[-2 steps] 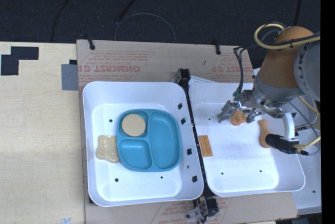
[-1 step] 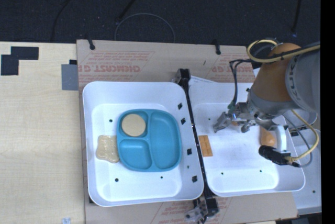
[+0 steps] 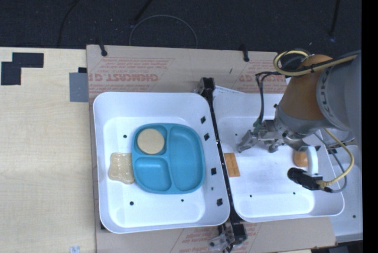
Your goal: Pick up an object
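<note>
Pincer [image 3: 245, 142] fingers look spread, gripping nothing, centre-right of frame; we judge the small flat orange card [image 3: 231, 165] beneath light, stiff, best pinched edgewise.

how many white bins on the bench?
2. The left bin holds a blue divided tray, with a tan piece beside it. The right bin lies under the gripper; the arm may hide part of it.
</note>
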Robot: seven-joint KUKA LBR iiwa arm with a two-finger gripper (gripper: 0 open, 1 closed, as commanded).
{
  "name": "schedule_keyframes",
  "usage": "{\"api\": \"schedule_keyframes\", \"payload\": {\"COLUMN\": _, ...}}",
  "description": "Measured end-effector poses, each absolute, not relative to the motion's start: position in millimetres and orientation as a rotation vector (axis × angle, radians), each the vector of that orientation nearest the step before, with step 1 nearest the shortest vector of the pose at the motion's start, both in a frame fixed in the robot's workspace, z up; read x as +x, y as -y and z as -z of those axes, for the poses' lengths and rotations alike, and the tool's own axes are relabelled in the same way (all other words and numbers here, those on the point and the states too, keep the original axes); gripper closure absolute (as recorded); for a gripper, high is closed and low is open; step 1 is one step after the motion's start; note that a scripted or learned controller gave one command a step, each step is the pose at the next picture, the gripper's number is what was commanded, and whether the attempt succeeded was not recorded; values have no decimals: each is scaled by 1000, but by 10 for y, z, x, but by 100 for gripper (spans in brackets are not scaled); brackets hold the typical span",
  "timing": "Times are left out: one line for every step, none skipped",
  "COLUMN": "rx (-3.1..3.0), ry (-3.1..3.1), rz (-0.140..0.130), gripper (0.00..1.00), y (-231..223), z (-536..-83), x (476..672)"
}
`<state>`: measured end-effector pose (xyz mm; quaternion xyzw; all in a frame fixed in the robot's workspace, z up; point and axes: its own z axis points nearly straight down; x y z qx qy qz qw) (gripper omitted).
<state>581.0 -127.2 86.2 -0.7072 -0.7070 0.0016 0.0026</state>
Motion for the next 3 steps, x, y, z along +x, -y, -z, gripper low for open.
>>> {"api": "schedule_keyframes", "payload": {"rx": -2222, "ry": 2214, "rz": -4, "gripper": 100, "y": 1283, "z": -978, "x": 5812}}
{"api": "schedule_keyframes", "payload": {"rx": -2222, "ry": 2222, "rz": 1, "gripper": 100, "y": 1319, "z": -1426, "x": 5879}}
{"api": "schedule_keyframes", "payload": {"rx": -2223, "ry": 2224, "rz": 2, "gripper": 100, "y": 1423, "z": -1957, "x": 5939}}
